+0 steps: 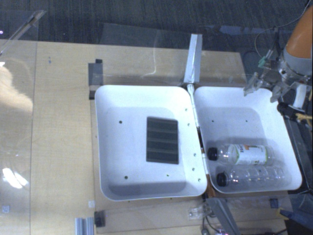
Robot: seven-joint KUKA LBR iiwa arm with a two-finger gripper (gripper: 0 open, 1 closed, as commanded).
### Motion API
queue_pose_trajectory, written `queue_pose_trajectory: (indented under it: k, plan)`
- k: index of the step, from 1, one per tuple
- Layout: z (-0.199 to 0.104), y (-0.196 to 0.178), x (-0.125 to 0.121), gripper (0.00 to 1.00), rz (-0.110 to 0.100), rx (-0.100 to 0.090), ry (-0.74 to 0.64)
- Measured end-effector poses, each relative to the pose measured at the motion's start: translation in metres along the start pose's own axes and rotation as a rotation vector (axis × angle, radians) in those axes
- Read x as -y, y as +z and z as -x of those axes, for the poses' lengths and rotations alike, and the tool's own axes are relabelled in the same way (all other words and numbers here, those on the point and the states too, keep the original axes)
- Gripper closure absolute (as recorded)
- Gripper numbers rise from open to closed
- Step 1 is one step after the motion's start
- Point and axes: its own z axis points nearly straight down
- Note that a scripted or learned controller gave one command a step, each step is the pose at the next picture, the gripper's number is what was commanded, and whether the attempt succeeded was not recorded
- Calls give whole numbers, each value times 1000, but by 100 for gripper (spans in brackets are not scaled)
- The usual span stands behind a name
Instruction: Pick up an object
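While poised above the far right corner of the right bin (244,116), gripper (266,84) seen with fingers spread apart and nothing between them, hanging below the arm's orange band (301,40). Well apart from it, lying on their sides along the bin's near wall: a clear bottle with a green-and-white label (239,154) and, just nearer, a second clear bottle (252,177), black caps pointing left. Resting flat in the middle of the left bin (117,106): a dark ridged block (162,140).
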Motion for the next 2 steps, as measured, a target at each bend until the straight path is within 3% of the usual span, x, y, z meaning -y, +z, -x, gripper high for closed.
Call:
queue_pose_trajectory:
  k: [1, 2]
  plan:
    - [-33, 112, 78, 0, -3, -2, -78]
    - [-12, 117, 111, 0, 6, -2, -250]
